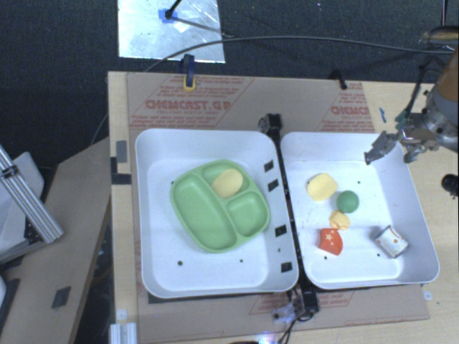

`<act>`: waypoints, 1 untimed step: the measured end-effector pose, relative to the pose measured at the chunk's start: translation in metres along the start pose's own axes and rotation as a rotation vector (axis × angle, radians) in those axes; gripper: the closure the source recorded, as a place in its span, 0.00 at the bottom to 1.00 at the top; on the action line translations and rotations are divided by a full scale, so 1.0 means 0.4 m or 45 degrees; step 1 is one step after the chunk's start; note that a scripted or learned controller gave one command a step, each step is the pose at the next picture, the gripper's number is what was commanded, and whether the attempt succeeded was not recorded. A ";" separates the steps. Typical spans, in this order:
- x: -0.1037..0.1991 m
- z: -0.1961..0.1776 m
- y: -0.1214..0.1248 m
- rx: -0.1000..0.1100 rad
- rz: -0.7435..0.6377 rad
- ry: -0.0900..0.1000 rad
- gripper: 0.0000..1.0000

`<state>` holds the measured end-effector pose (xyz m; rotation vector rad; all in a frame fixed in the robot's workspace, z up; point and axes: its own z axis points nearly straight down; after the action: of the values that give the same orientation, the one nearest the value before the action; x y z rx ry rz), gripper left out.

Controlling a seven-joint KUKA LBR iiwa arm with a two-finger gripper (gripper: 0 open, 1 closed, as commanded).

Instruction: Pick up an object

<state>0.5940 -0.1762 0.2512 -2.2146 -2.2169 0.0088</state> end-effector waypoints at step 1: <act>0.001 -0.016 0.006 -0.015 -0.003 -0.003 0.00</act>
<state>0.5963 -0.1758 0.2577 -2.2188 -2.2268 -0.0012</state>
